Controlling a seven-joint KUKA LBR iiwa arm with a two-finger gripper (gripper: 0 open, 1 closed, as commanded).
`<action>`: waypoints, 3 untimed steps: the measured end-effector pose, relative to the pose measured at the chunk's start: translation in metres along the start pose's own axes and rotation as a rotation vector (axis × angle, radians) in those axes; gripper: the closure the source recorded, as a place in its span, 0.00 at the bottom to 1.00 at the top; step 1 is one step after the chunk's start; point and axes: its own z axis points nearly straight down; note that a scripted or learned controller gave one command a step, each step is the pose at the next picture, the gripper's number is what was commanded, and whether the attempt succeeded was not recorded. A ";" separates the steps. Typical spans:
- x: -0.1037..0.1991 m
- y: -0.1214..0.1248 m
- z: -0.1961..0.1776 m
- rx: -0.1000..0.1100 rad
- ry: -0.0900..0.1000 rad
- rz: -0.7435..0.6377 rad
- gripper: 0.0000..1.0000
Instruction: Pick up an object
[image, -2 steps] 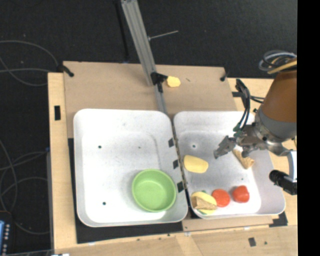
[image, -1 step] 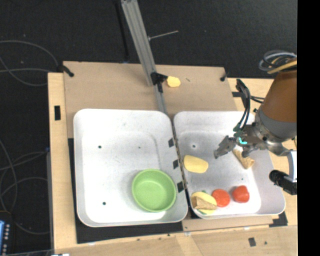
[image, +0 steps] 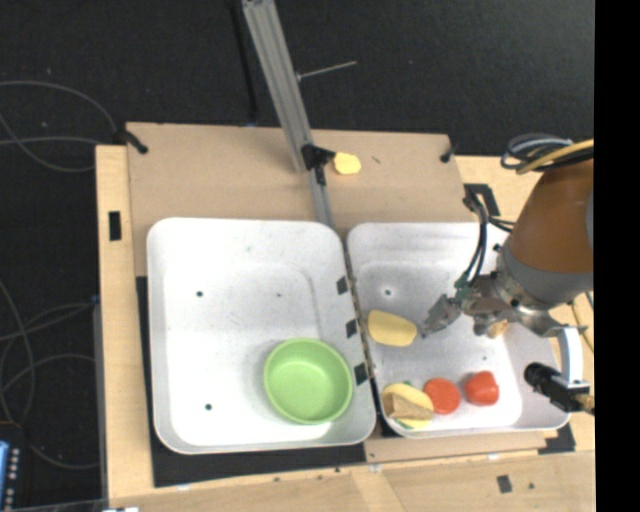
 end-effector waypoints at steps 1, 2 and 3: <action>0.005 -0.004 0.061 0.003 0.001 0.000 0.00; 0.003 -0.004 0.103 -0.002 -0.001 0.001 0.00; 0.003 -0.002 0.091 -0.008 0.002 0.005 1.00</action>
